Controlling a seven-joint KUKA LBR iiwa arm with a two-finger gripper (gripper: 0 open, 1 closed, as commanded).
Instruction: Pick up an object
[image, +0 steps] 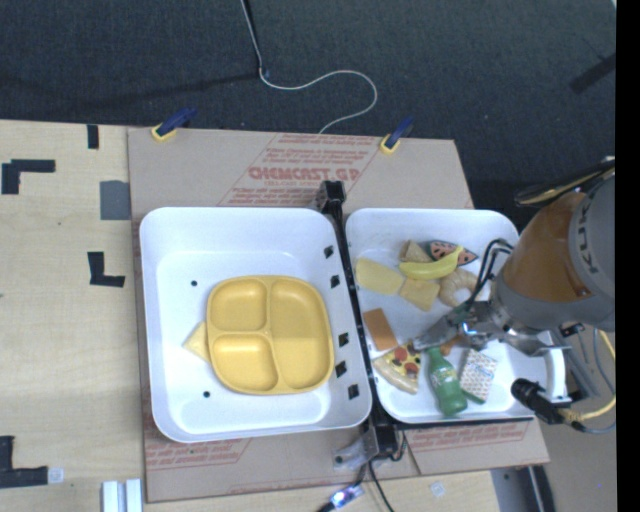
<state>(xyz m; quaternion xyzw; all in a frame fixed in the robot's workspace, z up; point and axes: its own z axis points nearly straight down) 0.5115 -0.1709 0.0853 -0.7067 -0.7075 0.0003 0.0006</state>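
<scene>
A: Two white bins sit side by side on the surface in the camera view. The left bin carries a yellow divided plate; the right bin holds a crowd of toy food, and that is where anything to pick up lies.

B: What exactly is in the right one?

A: A banana near the far wall, pale cheese-like blocks just beside it, a brown slab, a pizza slice, a green bottle and a small patterned packet towards the near wall.

B: Which would handle best?

A: I'd judge the green bottle. It looks light, stiff and rather slick, lying on its side, so a hold across its narrow body, away from the neck, should suit it. The packet seems flat and floppy; the pizza slice lies too low to pinch.

B: And the jaws?

A: The gripper hangs low over the middle of the right bin, just beyond the bottle, with the arm coming in from the right. Grey metal parts blur together there, so I cannot tell how far the jaws stand apart, and I see nothing between them.
</scene>
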